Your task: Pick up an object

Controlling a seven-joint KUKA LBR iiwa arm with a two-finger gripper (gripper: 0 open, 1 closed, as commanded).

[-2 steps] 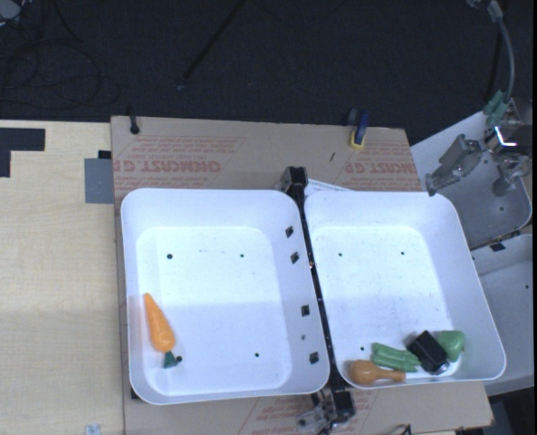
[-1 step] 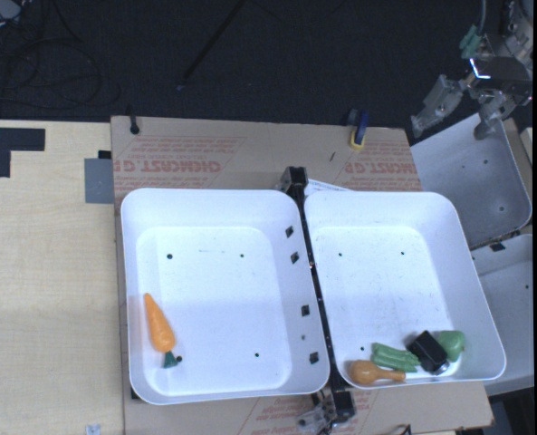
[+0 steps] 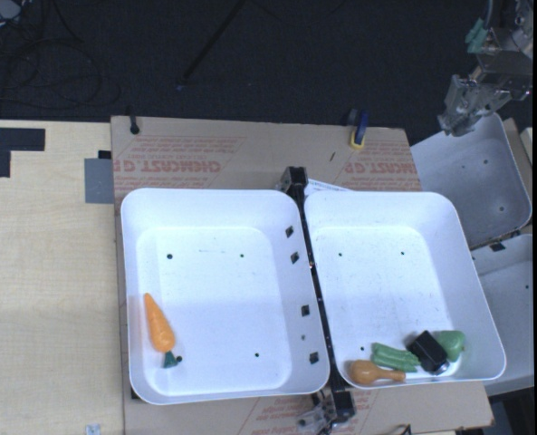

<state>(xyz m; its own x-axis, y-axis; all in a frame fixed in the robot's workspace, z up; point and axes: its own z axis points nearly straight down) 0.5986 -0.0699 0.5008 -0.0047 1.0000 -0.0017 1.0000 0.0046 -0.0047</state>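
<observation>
The desk (image 3: pixel 33 270) carries two white bins side by side. The left bin (image 3: pixel 205 208) holds one carrot (image 3: pixel 158 324) near its front left corner, lying along the left wall with its green top toward the front. The right bin (image 3: pixel 386 214) holds a cluster in its front right corner: a black block (image 3: pixel 427 351) resting against a green item (image 3: pixel 450 342), a green pod (image 3: pixel 395 358) just beside the block, and an orange gourd-shaped toy (image 3: pixel 374 372) at the front wall. The gripper (image 3: pixel 472 107) hangs at the upper right, outside both bins and well apart from every object; its opening cannot be told from this view, and nothing is seen held. The step in hand is judged to be the approach, with no grasp begun. The next move calls for selecting a target, travelling over it, and descending. The carrot is judged the easier pick, since it lies alone; the cluster risks a crowded grasp.
</observation>
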